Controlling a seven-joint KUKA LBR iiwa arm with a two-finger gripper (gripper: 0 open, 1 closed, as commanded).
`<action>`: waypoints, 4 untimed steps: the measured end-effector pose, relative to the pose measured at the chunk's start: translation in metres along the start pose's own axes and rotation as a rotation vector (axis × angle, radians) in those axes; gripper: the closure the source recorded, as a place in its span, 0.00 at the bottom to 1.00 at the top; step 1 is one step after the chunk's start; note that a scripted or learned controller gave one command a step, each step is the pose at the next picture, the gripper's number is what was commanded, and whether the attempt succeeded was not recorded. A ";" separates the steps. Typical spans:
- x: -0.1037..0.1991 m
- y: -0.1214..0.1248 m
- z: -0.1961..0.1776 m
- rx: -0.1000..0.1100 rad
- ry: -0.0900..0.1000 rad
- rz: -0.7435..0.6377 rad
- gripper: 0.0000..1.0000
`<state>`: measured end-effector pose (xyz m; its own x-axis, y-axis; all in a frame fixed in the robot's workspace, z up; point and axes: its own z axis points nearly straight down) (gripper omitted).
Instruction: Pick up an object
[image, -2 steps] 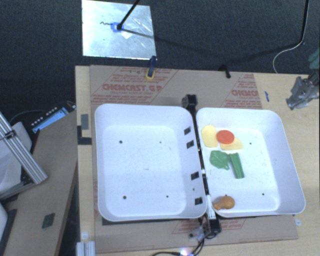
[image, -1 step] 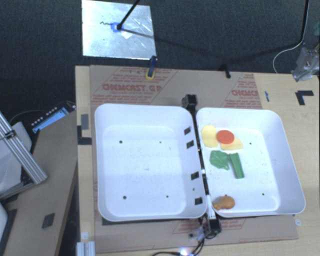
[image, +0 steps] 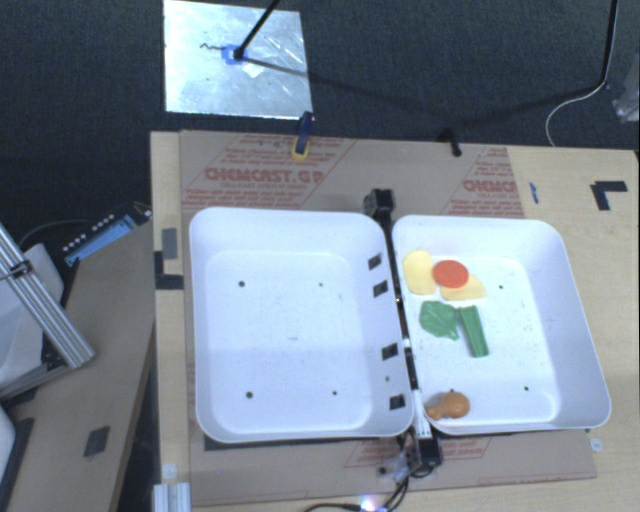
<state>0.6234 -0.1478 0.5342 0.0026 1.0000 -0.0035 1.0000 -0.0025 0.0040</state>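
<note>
The right white bin (image: 560, 300) holds several small toy items. A red disc (image: 450, 273) lies on a pale yellow piece (image: 464, 290), with a yellow rounded piece (image: 419, 271) just to its left. Below them lie a green leafy piece (image: 437, 319) and a dark green stick (image: 473, 331), touching each other. A brown-orange lump (image: 447, 405) sits alone at the bin's near left corner.
The left white bin (image: 290, 325) sits beside the right one, joined along a black clipped divider (image: 395, 320). Both rest on a cardboard sheet (image: 260, 170). A shiny metal plate (image: 236, 60) lies behind, and an aluminium frame (image: 40, 310) stands at the left.
</note>
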 end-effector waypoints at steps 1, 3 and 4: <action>0.048 -0.076 -0.003 0.000 0.005 -0.009 1.00; 0.131 -0.097 0.091 0.000 0.003 -0.009 1.00; 0.165 -0.042 0.084 -0.002 0.003 -0.010 1.00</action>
<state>0.5822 0.0169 0.4499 -0.0076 1.0000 -0.0002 1.0000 0.0076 0.0059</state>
